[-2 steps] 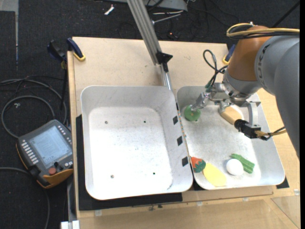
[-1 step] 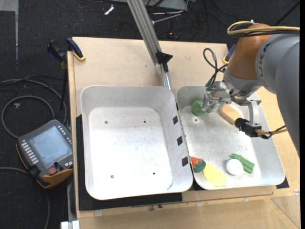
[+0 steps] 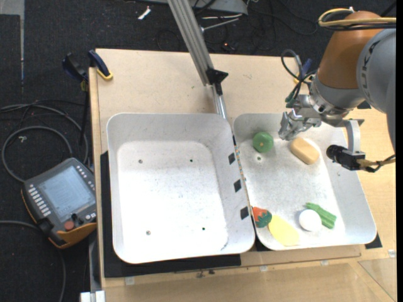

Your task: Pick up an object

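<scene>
Spreading across most of the view is the pale wooden bench [image 3: 164,80], which carries two shallow white bins side by side. The left white plastic bin [image 3: 167,184] is the larger in view, its floor speckled with small dark marks. The right white plastic bin [image 3: 343,194] touches it along a shared edge and holds all the loose items.

Reaching in from the right is the grey robot arm [image 3: 359,55], with its orange band above the wrist. Its hand [image 3: 291,131] hangs over the far part of the right bin, just beside the beige block; whether the hand is open or closed cannot be told from this angle, and nothing can be seen between its tips.

A grey teach pendant with an orange base [image 3: 60,200] lies on the dark floor to the left of the bench. A slanted grey metal pole [image 3: 192,33] runs down from the top of the view to the bins' far edge.

Inside the right bin, the beige rectangular block [image 3: 305,150] lies near the far wall, with the small green ball [image 3: 263,142] near it to the left. Along the near wall sit a yellow oval piece [image 3: 284,232], a white round ball [image 3: 309,219] touching a green leafy toy [image 3: 323,214], and a small red-and-green toy [image 3: 262,217].
</scene>
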You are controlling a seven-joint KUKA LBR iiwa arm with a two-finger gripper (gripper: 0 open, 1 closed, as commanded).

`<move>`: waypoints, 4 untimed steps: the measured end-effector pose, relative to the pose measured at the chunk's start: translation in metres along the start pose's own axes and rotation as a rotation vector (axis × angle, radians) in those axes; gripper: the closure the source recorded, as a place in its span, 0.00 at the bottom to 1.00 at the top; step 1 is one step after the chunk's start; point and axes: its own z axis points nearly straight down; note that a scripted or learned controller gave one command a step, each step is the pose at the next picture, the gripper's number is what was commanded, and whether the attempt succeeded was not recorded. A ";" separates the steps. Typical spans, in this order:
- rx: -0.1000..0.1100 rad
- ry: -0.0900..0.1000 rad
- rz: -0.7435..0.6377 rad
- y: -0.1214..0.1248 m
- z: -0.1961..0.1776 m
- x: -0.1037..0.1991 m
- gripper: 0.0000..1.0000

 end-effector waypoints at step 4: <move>0.005 0.004 -0.008 -0.020 -0.049 0.170 1.00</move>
